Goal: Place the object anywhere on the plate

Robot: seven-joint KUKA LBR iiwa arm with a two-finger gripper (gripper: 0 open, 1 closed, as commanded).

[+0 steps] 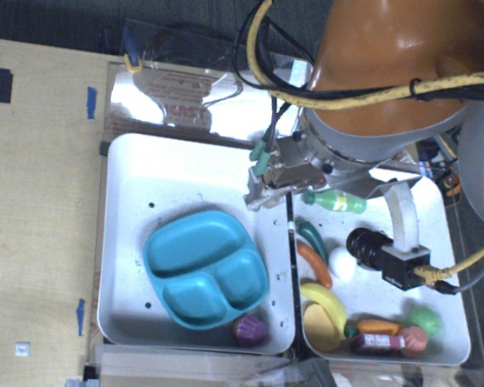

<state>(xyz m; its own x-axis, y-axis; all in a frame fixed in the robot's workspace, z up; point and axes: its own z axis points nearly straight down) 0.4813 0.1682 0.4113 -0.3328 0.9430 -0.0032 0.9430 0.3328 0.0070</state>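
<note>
A blue three-compartment plate (205,267) lies in the left white bin (125,218), with nothing on it. A small purple toy (250,329) rests on the bin floor just off the plate's lower right edge. My gripper (267,185) hangs over the wall between the two bins, above and to the right of the plate. The arm's large orange and grey body hides the gripper's upper part. I see no object in it.
The right bin (447,345) holds several toy foods: a green bottle (339,203), an orange carrot (314,264), a white egg (342,264), a yellow banana (323,316), a red piece (381,340) and a green piece (424,321). Yellow cables loop around the arm.
</note>
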